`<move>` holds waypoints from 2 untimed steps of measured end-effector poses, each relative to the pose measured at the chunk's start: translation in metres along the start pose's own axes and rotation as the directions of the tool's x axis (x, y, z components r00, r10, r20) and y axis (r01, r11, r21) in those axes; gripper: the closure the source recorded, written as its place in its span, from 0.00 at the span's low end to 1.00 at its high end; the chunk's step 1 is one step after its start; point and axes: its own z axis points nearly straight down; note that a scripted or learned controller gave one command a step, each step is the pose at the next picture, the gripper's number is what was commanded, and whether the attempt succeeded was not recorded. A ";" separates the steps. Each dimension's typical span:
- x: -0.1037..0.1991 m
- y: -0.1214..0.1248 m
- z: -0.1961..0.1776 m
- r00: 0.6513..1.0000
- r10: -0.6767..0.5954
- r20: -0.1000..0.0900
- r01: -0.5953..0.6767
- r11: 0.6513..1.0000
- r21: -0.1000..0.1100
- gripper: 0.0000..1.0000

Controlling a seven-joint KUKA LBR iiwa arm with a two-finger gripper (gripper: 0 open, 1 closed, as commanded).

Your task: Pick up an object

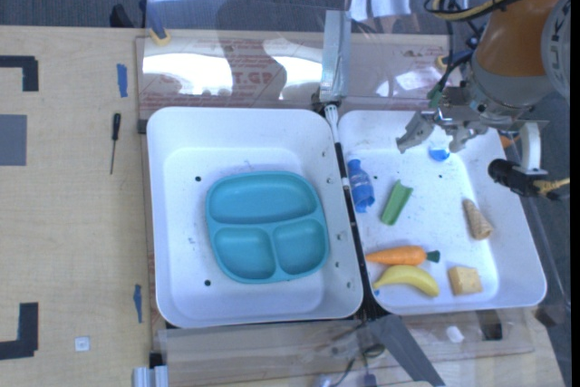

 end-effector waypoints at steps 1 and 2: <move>-0.003 -0.021 0.117 0.998 -0.064 0.002 0.064 0.998 -0.007 0.00; -0.003 -0.020 0.106 0.998 -0.062 0.003 0.063 0.998 -0.012 1.00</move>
